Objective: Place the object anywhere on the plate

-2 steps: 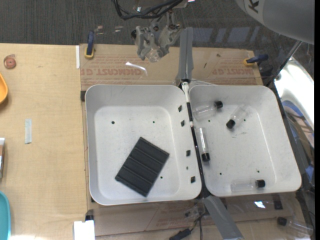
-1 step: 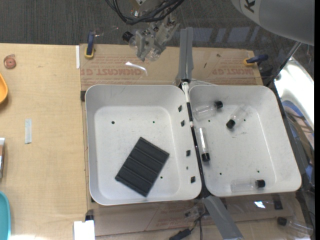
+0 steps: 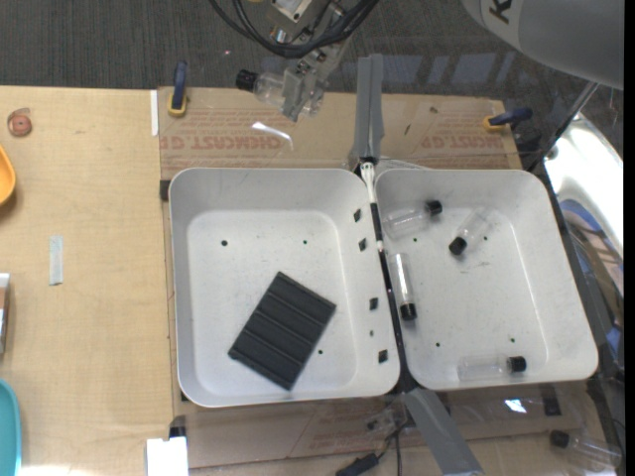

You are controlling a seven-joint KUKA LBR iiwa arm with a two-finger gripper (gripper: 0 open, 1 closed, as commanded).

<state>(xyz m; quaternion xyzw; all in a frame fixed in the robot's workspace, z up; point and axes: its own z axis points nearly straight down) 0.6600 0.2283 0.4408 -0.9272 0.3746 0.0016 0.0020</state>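
Bins sit side by side on the worktop (image 3: 89, 216), seen from the one camera looking down at a slant. In the left bin (image 3: 198, 206) a dark, ribbed rectangular plate (image 3: 284, 329) lies flat on the floor, turned at an angle, toward the lower middle of the bin and apart from its walls. The right bin (image 3: 541, 266) holds several clear vials with black caps: one vial (image 3: 415, 212) lies near the upper left corner, a second (image 3: 468, 236) lies tilted just right of it, a third (image 3: 403, 288) lies along the left wall with its cap toward the near side, and a fourth (image 3: 491, 367) lies close to the near wall. The end effector (image 3: 298, 85) hangs above the far edge of the worktop, beyond the left bin and over a brown cardboard sheet (image 3: 437, 132), with black cables looping above it. A clear vial with a black cap (image 3: 260, 83) shows at its tip, lying sideways with the cap pointing left; whether it is truly gripped, and how far the end effector is spread, cannot be told from this angle. A grey post (image 3: 368, 107) stands behind the seam between the two bins.
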